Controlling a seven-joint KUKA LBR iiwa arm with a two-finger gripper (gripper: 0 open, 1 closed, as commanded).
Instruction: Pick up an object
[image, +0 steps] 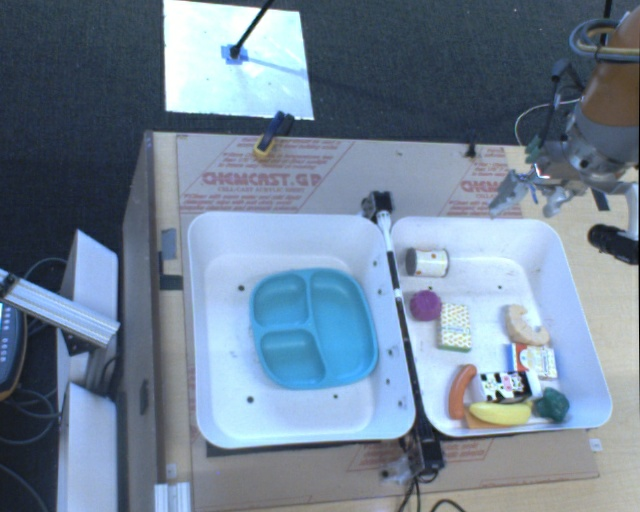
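Gripper (530, 195) spread open, holding nothing, above far rim of right white bin (578, 330). Nine objects inside, including one small cylindrical can (427, 262), one purple ball (425, 305), one yellow banana (498, 412). Left white bin (215, 300): one blue compartment tray (312, 327).

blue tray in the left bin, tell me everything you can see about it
The blue tray is a light blue, rounded-corner rectangle that looks like moulded plastic. Raised ridges split it into three compartments: two along its far side and one wider along its near side, with nothing lying in any of them. It lies flat, right way up, turned slightly askew, on the floor of the left bin, roughly central, its right edge near the wall beside the other bin. Nothing else touches it.
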